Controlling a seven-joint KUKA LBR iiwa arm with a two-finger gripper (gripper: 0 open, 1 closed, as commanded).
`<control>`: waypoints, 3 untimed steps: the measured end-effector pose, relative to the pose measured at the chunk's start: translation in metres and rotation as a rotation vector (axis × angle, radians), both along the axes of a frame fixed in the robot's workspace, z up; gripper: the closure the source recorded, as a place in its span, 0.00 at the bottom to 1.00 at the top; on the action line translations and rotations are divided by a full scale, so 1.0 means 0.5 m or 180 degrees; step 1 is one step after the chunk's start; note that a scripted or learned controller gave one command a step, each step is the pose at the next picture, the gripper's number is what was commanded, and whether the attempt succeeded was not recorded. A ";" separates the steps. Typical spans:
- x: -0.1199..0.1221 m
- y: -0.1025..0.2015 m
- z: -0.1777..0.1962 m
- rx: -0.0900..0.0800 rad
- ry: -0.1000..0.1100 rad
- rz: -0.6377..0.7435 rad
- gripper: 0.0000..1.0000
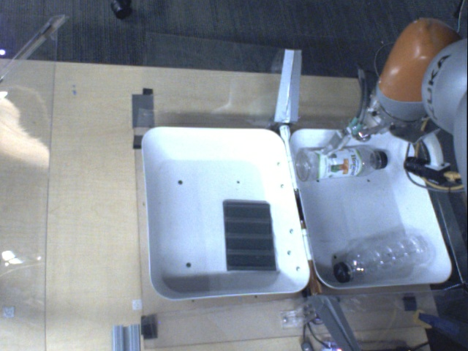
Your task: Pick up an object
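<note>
A small clear bottle (pixel 338 164) with a green and white label and a dark cap lies on its side at the back of the right bin (pixel 424 218). My gripper (pixel 354 131) hangs just above the bottle's upper edge, reaching down from the grey and orange arm (pixel 417 57) at the top right. A larger clear plastic bottle (pixel 384 256) with a black cap lies along the front of the same bin. A black ribbed block (pixel 249 235) rests flat in the left bin (pixel 175 196), far from the gripper.
A grey upright post (pixel 287 86) stands behind the seam between the bins. Black cables (pixel 431 174) run along the right bin's right rim. The wooden bench (pixel 73 196) stretches to the left, under a clear sheet.
</note>
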State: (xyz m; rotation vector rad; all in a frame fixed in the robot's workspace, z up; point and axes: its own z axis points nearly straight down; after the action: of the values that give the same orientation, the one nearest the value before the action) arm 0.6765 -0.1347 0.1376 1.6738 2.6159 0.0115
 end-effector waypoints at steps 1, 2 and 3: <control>-0.001 -0.002 0.000 -0.0006 0.0008 0.0116 0.00; -0.001 -0.002 -0.001 -0.0005 0.0008 0.0118 0.00; -0.003 -0.002 -0.003 -0.0010 0.0014 0.0219 0.00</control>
State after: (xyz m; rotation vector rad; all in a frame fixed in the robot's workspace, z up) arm 0.6750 -0.1359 0.1364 1.5841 2.6739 0.0054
